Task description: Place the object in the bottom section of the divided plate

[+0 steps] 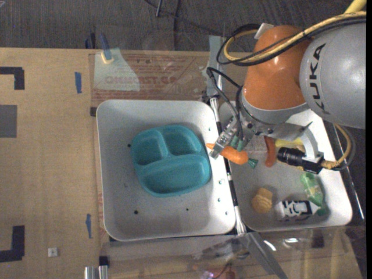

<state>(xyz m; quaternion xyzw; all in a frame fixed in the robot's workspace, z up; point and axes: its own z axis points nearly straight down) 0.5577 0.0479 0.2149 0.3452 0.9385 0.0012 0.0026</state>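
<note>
A teal divided plate [170,160] lies in the left white bin [116,202], with two small sections toward the top and one large section toward the bottom. My gripper [235,154] hangs over the wall between the two bins, just right of the plate's edge. It is shut on a small orange carrot-shaped object [236,155], which lies crosswise between a metal finger on the left and a teal-tipped finger on the right. The orange-banded wrist [273,74] above hides part of the right bin.
The right bin [343,211] holds a red-orange piece [269,151], a yellow piece [290,145], a tan round item [262,200], a green item [311,186] and a black-and-white item [295,209]. Cables loop around the wrist.
</note>
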